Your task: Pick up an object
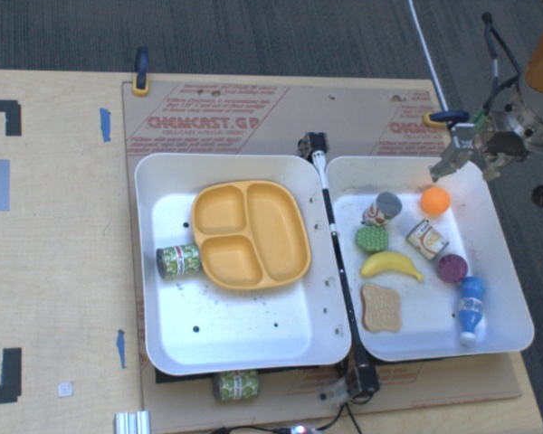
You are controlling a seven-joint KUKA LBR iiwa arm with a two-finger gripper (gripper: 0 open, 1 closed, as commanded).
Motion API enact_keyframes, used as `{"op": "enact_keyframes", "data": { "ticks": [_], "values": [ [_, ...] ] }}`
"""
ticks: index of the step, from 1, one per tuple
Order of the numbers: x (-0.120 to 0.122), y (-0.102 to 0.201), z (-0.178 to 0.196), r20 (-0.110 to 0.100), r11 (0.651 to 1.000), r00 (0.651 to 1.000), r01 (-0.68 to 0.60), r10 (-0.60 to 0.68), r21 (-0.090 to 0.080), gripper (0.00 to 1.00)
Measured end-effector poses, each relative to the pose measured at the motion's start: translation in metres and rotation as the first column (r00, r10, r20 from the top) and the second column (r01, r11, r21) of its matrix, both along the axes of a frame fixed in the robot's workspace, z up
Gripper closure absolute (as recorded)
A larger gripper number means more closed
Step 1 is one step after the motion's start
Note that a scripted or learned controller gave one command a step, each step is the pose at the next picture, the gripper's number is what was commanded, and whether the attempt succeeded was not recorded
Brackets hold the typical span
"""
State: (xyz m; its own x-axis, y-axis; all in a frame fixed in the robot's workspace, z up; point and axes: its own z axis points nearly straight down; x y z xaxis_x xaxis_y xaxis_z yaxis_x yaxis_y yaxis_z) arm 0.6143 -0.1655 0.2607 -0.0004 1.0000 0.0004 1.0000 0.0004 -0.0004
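Gripper [459, 163] above right bin's [511, 283] far corner — near orange ball [435, 201].

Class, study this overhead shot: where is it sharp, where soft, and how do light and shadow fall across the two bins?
In the camera view, light is even and soft: the yellow plate and banana look sharp with faint shadows; the white bins' rims are bright, near washed out; the tool at the upper right looks slightly soft, casting a dim shadow on the right bin's wall.

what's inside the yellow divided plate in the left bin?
All three compartments of the yellow plate look bare. A green can lies beside its left edge, touching or nearly so. The bin floor under the plate is covered.
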Motion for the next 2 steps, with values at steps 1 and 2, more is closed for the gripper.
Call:
{"op": "enact_keyframes", "data": {
  "ticks": [1,2],
  "values": [
    [0.01,-0.041,-0.093,-0.001,1.0,1.0,0.001,-0.001,0.0,0.0],
    [0.032,-0.018,-0.174,0.004,1.0,1.0,-0.001,0.001,-0.001,0.0]
  ]
}}
